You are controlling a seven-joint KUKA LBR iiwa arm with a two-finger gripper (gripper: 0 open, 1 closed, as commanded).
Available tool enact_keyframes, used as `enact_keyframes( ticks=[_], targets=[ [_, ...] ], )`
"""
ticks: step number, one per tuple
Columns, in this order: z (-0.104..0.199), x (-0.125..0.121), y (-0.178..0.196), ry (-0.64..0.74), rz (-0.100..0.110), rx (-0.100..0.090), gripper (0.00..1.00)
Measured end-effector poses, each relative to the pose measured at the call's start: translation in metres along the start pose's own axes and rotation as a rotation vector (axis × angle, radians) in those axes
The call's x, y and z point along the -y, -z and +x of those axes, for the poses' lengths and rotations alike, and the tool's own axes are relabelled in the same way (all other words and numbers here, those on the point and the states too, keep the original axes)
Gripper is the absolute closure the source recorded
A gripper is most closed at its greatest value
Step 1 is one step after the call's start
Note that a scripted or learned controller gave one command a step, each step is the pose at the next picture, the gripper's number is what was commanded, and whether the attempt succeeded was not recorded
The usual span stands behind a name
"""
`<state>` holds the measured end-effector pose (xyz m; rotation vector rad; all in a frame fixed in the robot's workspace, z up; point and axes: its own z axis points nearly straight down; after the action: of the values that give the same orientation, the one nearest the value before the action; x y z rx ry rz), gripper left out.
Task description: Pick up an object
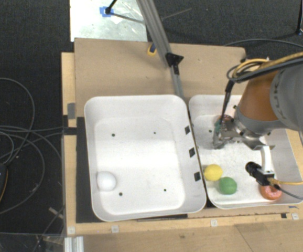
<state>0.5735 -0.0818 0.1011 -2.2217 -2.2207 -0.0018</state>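
Jaws sit low in the right bin (wrist hides them; spread unclear).

Dark carpet floor; black cables at left; pale floor panel beyond brown bench.

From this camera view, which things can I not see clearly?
- Gripper: the wrist covers it, so the finger state is unclear.
- Orange-pink object, right bin: partly behind a black fitting and yellow cable; shape unclear.
- Right bin's far side: hidden under the arm.
- White ball: pale against the left bin.
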Motion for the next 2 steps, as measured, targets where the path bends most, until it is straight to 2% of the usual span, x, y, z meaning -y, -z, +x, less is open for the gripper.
enact_keyframes(
  ticks=[2],
  targets=[
    [-0.009, 0.007, 0.094, 0.0, -0.005, 0.002, 1.0]
  ],
)
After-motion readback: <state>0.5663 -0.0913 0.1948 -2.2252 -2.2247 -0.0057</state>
